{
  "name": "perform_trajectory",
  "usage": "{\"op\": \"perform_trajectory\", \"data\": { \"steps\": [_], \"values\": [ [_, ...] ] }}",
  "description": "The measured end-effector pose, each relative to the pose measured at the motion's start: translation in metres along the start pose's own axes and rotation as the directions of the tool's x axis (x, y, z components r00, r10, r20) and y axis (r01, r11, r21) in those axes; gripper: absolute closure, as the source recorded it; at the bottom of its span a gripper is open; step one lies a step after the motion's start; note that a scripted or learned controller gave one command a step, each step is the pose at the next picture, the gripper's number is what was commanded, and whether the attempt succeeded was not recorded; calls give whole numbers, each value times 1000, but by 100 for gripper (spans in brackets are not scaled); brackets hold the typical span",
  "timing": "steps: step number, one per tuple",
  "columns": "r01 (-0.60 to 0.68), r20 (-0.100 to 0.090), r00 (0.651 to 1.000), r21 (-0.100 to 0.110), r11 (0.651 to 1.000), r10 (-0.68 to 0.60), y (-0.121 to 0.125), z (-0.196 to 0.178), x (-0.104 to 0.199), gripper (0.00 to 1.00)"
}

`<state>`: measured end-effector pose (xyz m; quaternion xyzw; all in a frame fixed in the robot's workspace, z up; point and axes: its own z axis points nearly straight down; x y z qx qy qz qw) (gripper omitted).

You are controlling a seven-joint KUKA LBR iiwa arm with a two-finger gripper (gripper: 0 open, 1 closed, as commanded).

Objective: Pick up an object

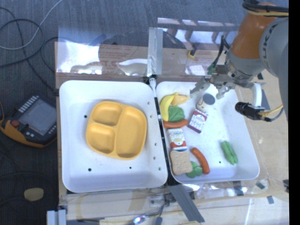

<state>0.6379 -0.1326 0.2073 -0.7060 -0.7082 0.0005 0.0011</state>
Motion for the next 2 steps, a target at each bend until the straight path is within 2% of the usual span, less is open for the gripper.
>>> {"op": "perform_trajectory", "data": {
  "steps": [1, 2],
  "values": [
    [76, 5, 997, -1, 997, -76, 30, 111, -51, 0],
    [76, 5, 997, -1, 997, -76, 30, 111, -51, 0]
  ]
}}
